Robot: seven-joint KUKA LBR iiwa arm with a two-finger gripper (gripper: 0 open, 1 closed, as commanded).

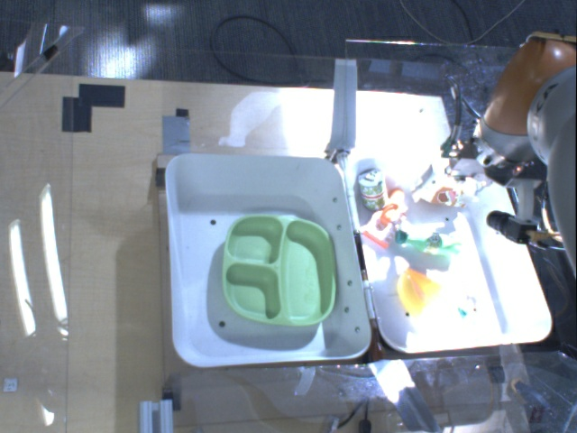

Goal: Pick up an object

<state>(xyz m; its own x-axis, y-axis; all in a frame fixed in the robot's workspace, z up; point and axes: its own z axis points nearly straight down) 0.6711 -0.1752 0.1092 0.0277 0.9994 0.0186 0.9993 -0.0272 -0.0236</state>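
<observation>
Nothing's grabbed yet: the small green-labelled can (371,188) sits by the right white bin's (518,318) far-left corner among a yellow blob (416,290) and orange bits, the arm (527,106) needs to come down over one, and the left bin (189,242) holds a green divided tray (279,270).

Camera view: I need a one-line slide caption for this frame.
KUKA arm at the right bin of small objects; green divided tray in the left bin.
</observation>
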